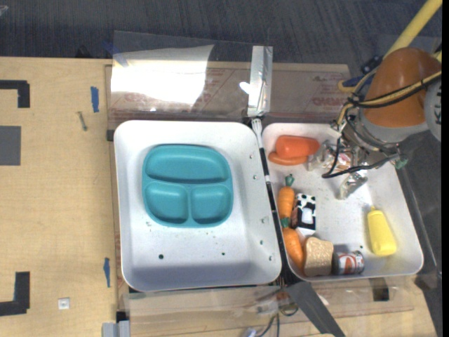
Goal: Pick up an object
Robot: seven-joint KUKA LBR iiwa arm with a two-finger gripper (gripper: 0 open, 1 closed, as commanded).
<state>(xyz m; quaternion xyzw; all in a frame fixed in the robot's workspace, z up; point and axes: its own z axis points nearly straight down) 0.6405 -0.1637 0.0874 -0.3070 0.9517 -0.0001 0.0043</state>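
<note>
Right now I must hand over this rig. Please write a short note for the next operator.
Gripper: over the back of the right bin, nothing seen between its fingers; open or shut unclear.
Right bin holds: orange piece, two carrots, black-and-white item, tan block, small can, yellow piece.
Left bin: teal divided tray.
Done: nothing lifted. Left: pick one object.

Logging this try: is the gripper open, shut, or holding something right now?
Gripper: cannot be told; it hangs over the right bin near the orange toy.
</note>
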